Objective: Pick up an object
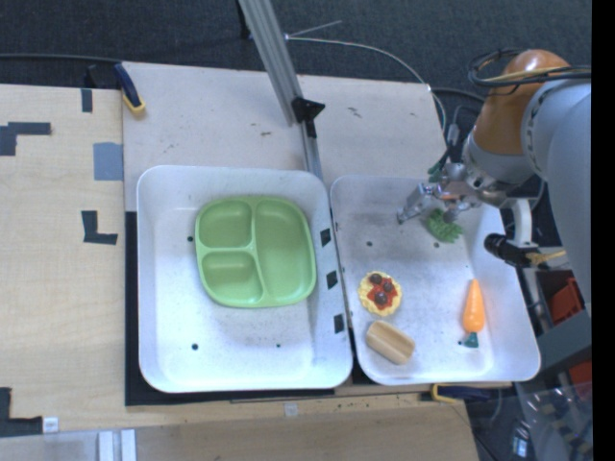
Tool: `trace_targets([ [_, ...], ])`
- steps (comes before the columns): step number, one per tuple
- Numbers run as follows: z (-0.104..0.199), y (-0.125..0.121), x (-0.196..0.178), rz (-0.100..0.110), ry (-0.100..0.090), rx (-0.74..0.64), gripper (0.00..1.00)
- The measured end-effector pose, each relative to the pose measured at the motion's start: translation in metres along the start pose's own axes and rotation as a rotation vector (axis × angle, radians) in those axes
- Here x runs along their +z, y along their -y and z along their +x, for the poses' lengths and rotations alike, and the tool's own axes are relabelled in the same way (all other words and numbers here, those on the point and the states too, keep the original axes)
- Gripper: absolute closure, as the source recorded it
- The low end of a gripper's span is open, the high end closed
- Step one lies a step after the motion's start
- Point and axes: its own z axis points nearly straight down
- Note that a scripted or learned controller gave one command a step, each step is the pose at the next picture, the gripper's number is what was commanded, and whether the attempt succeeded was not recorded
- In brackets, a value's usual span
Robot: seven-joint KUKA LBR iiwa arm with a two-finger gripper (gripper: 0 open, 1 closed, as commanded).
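L bin (163,286): you're seeing green divided plate (256,251) lying flat | R bin (509,353): gripper (434,203) hovering over green leafy item (444,226) (upper part), jaws – can't tell | carrot (473,305) lying nr R wall | bread roll (389,342) | tart (381,293) sitting just above roll

A robotics lab: taped bench (58,257), white bins (163,353), metal pole (274,46), loose cable (375,51).

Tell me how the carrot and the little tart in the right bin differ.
The carrot is long, pointed and plain orange; the tart is round and yellow with red filling on top. The carrot lies near the bin's right wall, while the tart sits toward its left side, just above a bread roll. Both look like toy food, and both lie loose on the floor of the right bin.
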Motion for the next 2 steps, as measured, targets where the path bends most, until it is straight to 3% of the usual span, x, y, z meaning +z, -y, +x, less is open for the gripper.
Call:
trace_targets([
  [1, -0.001, -0.003, 0.027, -0.014, 0.006, -0.001, 0.00],
  [2, 0.000, -0.004, 0.013, -0.017, 0.007, -0.002, 1.00],
])
